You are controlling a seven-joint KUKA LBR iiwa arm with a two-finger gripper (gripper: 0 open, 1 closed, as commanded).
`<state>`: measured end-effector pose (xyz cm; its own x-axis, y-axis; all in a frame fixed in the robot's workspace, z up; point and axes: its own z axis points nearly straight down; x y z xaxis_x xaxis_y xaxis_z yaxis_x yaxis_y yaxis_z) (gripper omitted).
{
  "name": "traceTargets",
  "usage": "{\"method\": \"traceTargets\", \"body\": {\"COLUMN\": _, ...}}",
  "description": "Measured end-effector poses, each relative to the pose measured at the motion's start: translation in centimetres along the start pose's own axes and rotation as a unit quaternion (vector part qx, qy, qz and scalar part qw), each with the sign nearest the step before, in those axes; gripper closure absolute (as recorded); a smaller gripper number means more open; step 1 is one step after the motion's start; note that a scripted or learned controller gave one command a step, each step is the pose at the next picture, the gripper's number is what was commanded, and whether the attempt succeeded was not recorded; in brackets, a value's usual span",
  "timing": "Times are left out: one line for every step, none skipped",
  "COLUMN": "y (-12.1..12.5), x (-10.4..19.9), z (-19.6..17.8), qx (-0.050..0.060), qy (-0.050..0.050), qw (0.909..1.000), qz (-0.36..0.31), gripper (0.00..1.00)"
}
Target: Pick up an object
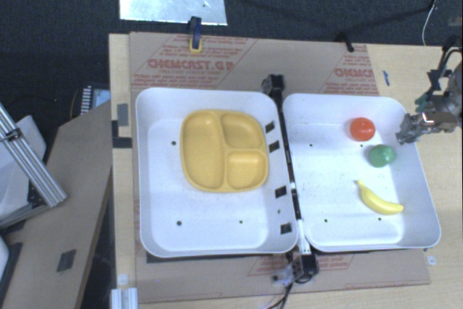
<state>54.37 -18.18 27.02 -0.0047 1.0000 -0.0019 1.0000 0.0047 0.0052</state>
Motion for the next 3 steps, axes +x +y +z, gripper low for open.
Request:
{"method": "traceTargets", "body": {"y": 0.6, "x": 4.6, "z": -0.1, "qx": 0.001, "qy": 0.001, "qw": 1.0, "qz": -0.002, "gripper": 1.0}}
{"method": "traceTargets", "body": {"y": 0.4, "x": 9.3, "z": 1.1, "qx": 0.002, "qy": 0.002, "qw": 1.0, "qz": -0.002, "gripper": 1.0}}
{"method": "traceTargets", "body": {"y": 1.5, "x": 14.6, "z": 0.9, "qx": 0.001, "qy": 0.001, "qw": 1.0, "qz": -0.002, "gripper": 1.0}}
